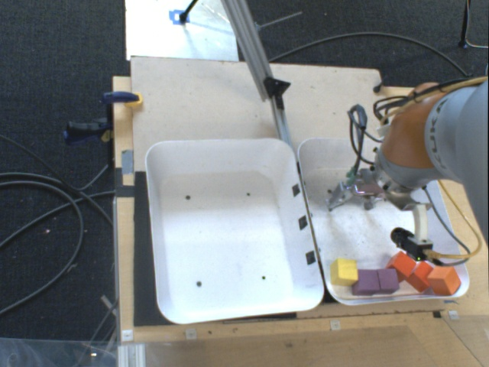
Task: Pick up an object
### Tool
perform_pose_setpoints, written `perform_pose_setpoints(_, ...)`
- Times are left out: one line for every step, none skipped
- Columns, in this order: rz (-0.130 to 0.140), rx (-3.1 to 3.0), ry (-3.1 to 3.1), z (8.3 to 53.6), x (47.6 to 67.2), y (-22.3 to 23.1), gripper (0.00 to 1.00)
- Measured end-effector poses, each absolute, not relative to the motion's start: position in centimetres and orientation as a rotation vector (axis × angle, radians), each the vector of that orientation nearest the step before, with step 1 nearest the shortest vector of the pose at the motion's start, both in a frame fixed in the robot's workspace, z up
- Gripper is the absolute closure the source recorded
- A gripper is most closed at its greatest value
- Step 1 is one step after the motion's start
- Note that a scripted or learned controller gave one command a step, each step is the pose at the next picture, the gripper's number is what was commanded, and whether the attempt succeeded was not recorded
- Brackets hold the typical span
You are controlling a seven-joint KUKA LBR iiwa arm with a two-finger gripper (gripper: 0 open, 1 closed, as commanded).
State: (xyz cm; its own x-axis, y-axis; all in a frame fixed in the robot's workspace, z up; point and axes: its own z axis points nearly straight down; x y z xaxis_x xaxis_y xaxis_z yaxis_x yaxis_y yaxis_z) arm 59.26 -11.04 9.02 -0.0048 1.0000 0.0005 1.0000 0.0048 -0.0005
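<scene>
Orange, purple and yellow blocks lie in a row along the near edge of the right bin [336, 170], the closest things to the viewer. From left to right they are a yellow block [344, 271], a purple block [375, 280] touching it, then a cluster of orange blocks [425, 274] crowded into the bin's near right corner. Any of these could be the object to pick up; all rest on the bin floor, none lifted.

Just above the orange blocks, a small black part [405, 241] of the arm's tooling hangs over the bin floor. A little farther back, near the middle of the right bin, the pincer [340, 196] points toward the left, its metal fingers low over the bare white floor. Whether they are spread or pressed together cannot be told from this angle, and nothing shows between them. The pincer is well apart from the blocks.

Behind it, the grey arm [458, 132] with its orange band [403, 134] reaches in from the right, with dark cables looped beside the wrist.

To the left, the left bin [221, 228] sits side by side with the right one, touching it along a shared wall.

Farther back, the pale worktop [206, 102] extends behind both bins. A slanted metal pole [248, 40] crosses it, and a blue and yellow clamp [114, 102] grips its far left edge. Dark carpet [53, 44] with black cables surrounds everything.
</scene>
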Motion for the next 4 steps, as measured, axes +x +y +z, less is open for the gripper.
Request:
perform_pose_setpoints(-0.011,-2.216,-2.238,9.2,67.2,-9.8,0.0)
perform_pose_setpoints(-0.012,-2.212,-2.238,19.6,63.6,-2.7,0.0)
perform_pose_setpoints(0.0,-2.21,-2.229,19.0,57.6,0.8,0.0)
perform_pose_setpoints(-0.013,-2.223,-2.232,27.5,57.3,-0.9,0.0)
